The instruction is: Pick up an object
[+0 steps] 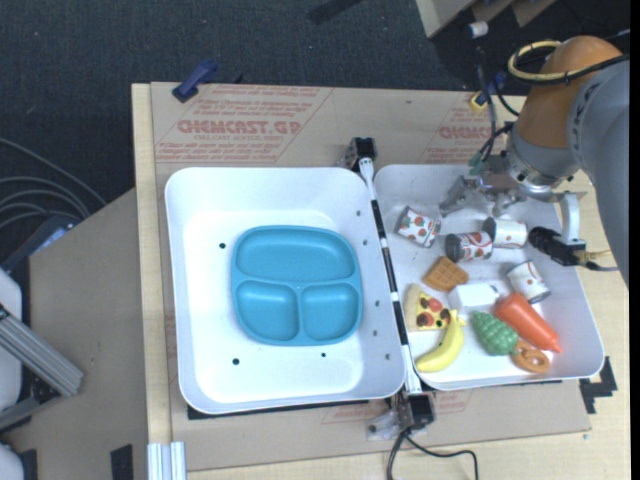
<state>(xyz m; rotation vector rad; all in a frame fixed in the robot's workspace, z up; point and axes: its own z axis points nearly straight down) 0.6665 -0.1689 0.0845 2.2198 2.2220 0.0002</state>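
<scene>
My gripper (482,194) hangs over the back of the right bin (585,313), its two grey fingers spread apart and nothing seen between them. Just in front of it lie a white can with red spots (418,226), a dark can (468,248) and a white cup (509,232). Nearer the front are an orange cracker (446,273), a white block (478,295), a pizza slice (430,311), a banana (443,345), a green vegetable (493,332), a carrot (525,318) and a small tin (527,281).
The left bin (200,268) holds a blue divided plate (296,284). A black divider rail (385,258) runs between the bins. An orange ring (533,359) sits at the right bin's front corner. The arm comes in from the upper right.
</scene>
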